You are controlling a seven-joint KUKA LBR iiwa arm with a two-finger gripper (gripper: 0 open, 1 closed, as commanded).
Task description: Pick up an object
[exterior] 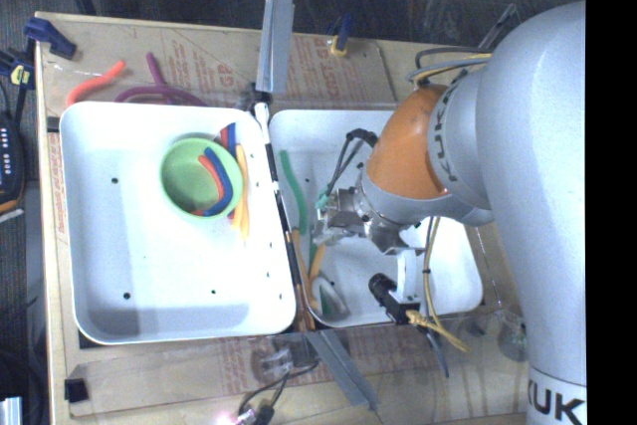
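My gripper (326, 219) is low over the left part of the right bin (458, 289), under the orange band of the wrist. A long green stick (293, 187) lies along that bin's left wall, just left of the gripper. A thin tan stick (316, 266) lies below the gripper, and a small grey object (333, 302) rests in the bin's front left corner. A bit of teal shows at the gripper's tip; I cannot tell what it belongs to. The arm hides the middle of the right bin.
The left bin (109, 244) holds a green bowl (194, 176) with red, blue and yellow-orange pieces on its right rim. Pink and orange tubes (149, 93) lie on the bench behind it. A grey metal bar (275, 40) stands between the bins at the back.
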